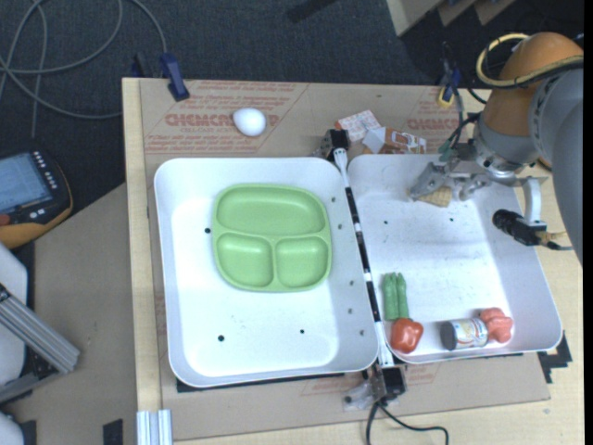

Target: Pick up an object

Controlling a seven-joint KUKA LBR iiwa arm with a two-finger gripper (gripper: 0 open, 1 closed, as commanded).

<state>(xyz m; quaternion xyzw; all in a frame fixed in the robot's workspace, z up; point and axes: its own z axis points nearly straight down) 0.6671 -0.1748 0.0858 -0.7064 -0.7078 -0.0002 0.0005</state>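
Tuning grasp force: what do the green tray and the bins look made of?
Green divided tray: likely moulded plastic, matte, with soft rounded compartment edges and uniform colour. White bins: probably thin formed plastic, smooth and slightly glossy, with rounded corners and a faint sheen. Neither can be confirmed by look alone.

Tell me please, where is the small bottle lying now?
The small bottle lies on its side in the right bin, near its front edge, between the red tomato-like piece and the orange-red piece.
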